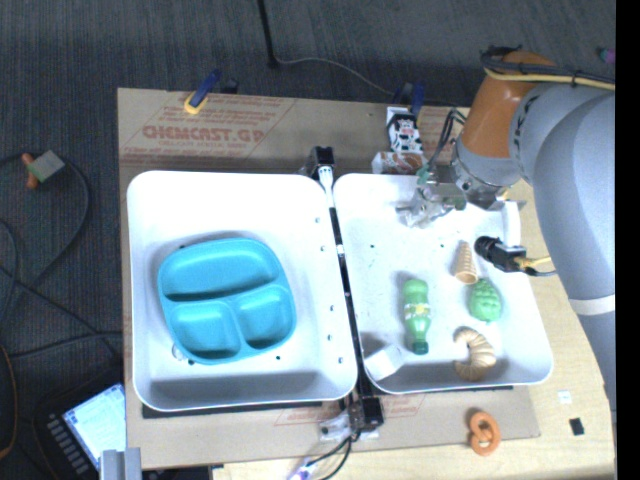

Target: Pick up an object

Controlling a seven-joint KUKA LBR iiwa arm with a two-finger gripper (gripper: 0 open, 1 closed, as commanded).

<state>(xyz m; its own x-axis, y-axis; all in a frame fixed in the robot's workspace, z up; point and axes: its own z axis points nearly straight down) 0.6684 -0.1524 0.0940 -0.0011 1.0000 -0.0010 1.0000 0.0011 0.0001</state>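
My gripper [424, 206] hangs low over the back of the right bin [380, 218], on the grey arm with its orange band that comes in from the right. Nothing shows in its grasp. In front of it lie a tan cone [464, 262], a green knobbly toy [485, 300], a green bottle [415, 314] lying lengthwise, and a tan curved piece [477, 353] at the front right corner. The nearest of these, the cone, is a short way to the gripper's front right and apart from it.
The left bin [150, 208] holds a blue divided tray [226, 298]. An orange ring [484, 431] lies on the bench in front of the right bin. A black divider [340, 258] runs between the bins. The arm's bulk covers the right bin's right side.
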